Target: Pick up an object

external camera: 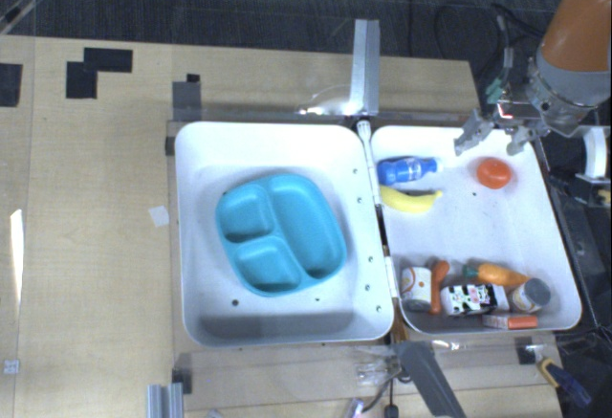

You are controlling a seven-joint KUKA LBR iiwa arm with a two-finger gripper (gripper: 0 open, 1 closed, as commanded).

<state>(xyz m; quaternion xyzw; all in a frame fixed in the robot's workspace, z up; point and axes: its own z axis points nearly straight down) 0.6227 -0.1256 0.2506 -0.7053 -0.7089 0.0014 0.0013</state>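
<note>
Approach step: gripper (493,139) hung with jaws wide and empty above orange ball (494,173) (12 o'clock of it), needing descent.

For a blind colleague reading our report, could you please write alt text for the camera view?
A grey arm's pincer, fingers open, hovers over the upper corner of the right bin, just above an orange round object. That bin also holds a blue bottle, a banana and a cluster of small items along its lower edge. The left bin holds a blue divided plate.
</note>
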